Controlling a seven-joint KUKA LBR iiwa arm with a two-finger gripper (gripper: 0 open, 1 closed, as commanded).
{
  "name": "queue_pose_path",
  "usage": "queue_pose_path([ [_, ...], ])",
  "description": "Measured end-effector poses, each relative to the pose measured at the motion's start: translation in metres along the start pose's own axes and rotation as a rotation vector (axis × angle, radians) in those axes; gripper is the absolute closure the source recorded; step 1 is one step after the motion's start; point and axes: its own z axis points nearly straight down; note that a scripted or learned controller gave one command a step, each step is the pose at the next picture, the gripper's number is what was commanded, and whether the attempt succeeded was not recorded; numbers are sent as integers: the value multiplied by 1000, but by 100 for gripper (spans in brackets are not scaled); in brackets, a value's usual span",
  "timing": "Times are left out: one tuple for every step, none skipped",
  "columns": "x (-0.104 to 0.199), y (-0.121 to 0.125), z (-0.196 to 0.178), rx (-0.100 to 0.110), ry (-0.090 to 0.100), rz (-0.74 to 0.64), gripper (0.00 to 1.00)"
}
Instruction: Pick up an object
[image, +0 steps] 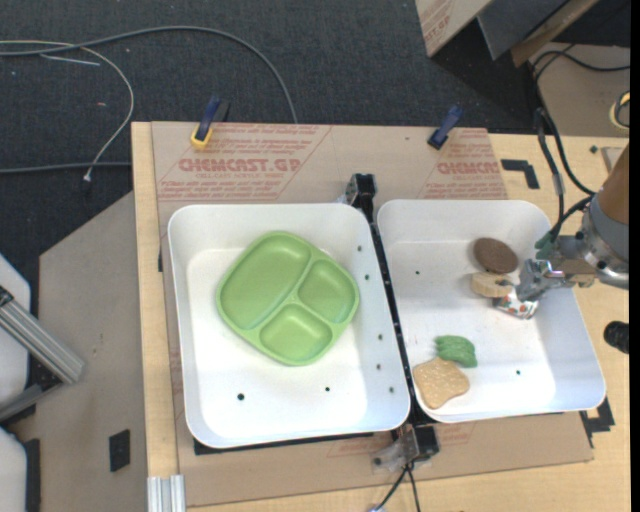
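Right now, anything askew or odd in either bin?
Nothing spilled or damaged. The green divided plate sits rotated, its sides at a slant to the left bin walls. In the right bin, the end effector is low beside the brown piece and tan piece.

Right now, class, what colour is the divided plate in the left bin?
Light green plate, camera view.

I see a brown rounded piece (494, 254) toward the right bin's far side, a tan piece (488, 284) just below it, a green lump (457, 349) nearer, a tan cracker-like piece (441, 382) touching it.
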Motion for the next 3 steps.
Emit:
queue_pose_path([
  [1,6,-45,0,0,0,100],
  [63,8,-35,9,6,-5,100],
  [119,17,-38,5,5,-5,100],
])
